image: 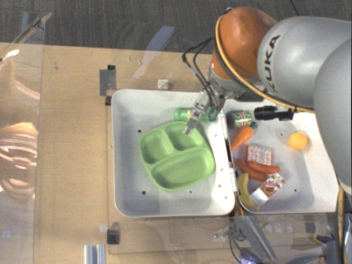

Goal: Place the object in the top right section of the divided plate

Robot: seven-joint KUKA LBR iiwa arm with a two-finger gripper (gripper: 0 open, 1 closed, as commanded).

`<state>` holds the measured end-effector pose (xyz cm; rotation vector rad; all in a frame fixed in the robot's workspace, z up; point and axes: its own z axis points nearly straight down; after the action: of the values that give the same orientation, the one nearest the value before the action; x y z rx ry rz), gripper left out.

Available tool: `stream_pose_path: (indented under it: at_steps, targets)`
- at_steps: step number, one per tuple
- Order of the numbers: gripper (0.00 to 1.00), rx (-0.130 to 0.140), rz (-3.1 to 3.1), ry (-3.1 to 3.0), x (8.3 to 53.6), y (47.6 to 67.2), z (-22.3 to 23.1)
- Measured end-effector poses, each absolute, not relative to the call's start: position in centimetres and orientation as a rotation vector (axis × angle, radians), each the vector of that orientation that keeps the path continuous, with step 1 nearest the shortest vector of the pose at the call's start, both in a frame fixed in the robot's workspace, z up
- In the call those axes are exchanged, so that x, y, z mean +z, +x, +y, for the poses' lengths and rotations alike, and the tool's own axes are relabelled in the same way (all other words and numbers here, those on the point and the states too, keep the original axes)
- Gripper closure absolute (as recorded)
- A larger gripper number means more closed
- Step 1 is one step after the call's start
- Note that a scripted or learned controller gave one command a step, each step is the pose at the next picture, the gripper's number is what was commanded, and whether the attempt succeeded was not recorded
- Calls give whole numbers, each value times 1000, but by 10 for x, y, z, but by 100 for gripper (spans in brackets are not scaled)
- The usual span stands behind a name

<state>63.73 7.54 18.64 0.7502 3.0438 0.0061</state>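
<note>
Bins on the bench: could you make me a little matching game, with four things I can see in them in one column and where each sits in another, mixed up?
Things:
1. green divided plate
2. carrot
3. orange ball
4. banana

Places:
A. near the front edge of the right bin, close to the wall between the bins
B. middle of the left bin
C. toward the right side of the right bin
D. back left part of the right bin, just below a small can

Pairs: 1-B, 2-D, 3-C, 4-A
</note>
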Motion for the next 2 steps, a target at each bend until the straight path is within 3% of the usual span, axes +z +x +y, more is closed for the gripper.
stream_pose_path:
  at_steps: [1, 2]
  targets:
    - [100, 14, 3037, 747, 199, 639, 77]
    - [0, 13, 3037, 747, 199, 639, 77]
